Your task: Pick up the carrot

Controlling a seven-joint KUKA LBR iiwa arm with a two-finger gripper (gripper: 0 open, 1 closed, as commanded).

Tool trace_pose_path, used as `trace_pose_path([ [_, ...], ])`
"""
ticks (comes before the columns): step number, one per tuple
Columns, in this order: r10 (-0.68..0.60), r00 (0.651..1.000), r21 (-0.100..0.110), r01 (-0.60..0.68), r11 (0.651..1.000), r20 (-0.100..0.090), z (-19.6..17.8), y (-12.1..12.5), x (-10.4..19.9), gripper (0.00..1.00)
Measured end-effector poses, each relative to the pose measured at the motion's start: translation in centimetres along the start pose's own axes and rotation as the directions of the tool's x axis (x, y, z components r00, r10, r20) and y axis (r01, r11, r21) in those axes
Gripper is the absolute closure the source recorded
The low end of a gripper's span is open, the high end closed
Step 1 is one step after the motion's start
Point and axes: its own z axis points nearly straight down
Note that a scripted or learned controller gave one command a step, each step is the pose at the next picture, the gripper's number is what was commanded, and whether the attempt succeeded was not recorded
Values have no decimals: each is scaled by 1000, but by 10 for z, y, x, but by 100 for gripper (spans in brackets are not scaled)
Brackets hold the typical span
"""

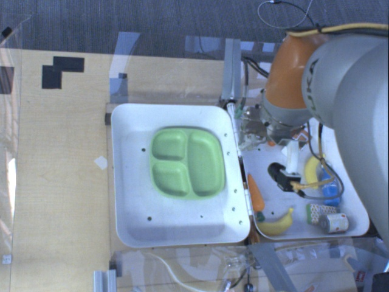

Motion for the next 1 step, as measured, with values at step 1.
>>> trace_pose_path([
  [1, 247, 969, 1, -247, 969, 1, -13, 10, -30, 100],
])
